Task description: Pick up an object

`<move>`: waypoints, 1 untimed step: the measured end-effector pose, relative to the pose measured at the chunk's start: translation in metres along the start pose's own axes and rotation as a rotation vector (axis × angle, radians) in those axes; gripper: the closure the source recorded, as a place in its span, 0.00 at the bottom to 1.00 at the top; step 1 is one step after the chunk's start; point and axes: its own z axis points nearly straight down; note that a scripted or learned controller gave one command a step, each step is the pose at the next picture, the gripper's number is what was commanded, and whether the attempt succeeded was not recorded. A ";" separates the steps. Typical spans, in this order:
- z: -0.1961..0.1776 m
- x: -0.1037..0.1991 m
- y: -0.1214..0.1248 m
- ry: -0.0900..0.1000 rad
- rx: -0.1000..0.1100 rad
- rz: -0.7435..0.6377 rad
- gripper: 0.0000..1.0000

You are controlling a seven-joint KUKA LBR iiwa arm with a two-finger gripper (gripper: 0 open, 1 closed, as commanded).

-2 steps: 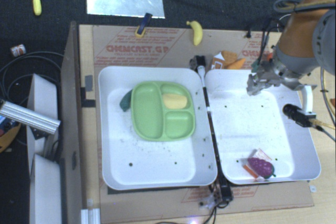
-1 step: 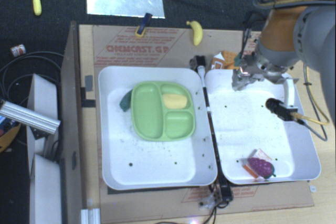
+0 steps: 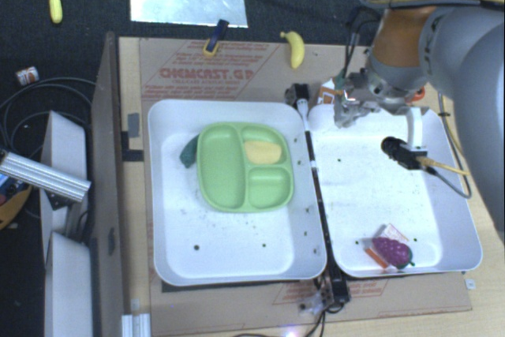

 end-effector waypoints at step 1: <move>0.000 0.063 0.016 0.002 -0.001 -0.003 1.00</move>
